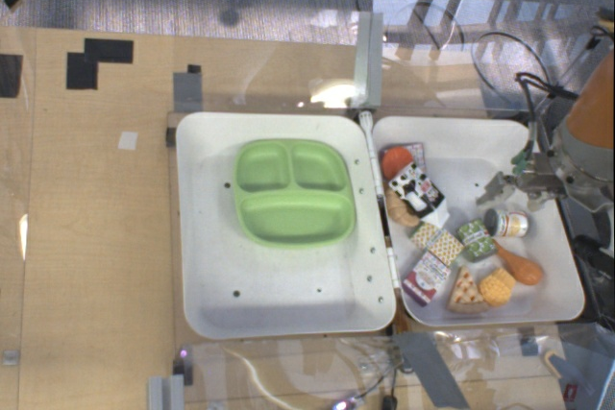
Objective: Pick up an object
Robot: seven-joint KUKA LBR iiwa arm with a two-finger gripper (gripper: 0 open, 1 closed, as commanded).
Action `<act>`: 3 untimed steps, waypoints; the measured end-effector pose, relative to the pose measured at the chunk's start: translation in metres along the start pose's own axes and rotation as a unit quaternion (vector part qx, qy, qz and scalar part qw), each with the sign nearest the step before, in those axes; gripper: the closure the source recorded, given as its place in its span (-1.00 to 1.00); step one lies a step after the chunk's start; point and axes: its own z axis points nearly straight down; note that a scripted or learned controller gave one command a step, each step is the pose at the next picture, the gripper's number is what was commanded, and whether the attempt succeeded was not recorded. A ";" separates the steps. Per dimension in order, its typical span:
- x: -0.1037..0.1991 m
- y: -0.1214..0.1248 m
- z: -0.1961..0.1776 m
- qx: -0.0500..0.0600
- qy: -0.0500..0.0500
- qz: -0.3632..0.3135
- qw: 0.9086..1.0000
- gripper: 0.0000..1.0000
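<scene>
My gripper (pixel 509 191) hangs over the right side of the right bin (pixel 461 141), open, with nothing between its fingers. Just below it lies a small jar with a yellow band (pixel 510 225). Left of the jar lie a green packet (pixel 475 238) and a checkered packet (pixel 444 247). Further left are a black-and-white box (pixel 417 190) and a red item (pixel 396 160). An orange drumstick-shaped toy (pixel 522 267), a yellow round toy (pixel 497 286), a pizza-slice wedge (pixel 466 293) and a red-and-white packet (pixel 428 278) lie along the bin's near side.
The left bin (pixel 207 245) holds a green sectioned plate (pixel 293 192). A metal post (pixel 368 62) stands behind the divider between the bins. Cables (pixel 500 43) run behind the right bin. The arm's orange band (pixel 591 110) is at the right edge.
</scene>
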 end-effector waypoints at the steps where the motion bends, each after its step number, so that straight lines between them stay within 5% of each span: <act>1: 0.021 -0.008 0.063 -0.012 -0.005 -0.042 0.999 -1.00; 2: -0.016 0.015 0.066 -0.012 -0.002 -0.024 1.000 -1.00; 3: 0.027 0.022 0.099 -0.009 -0.002 0.047 0.999 -1.00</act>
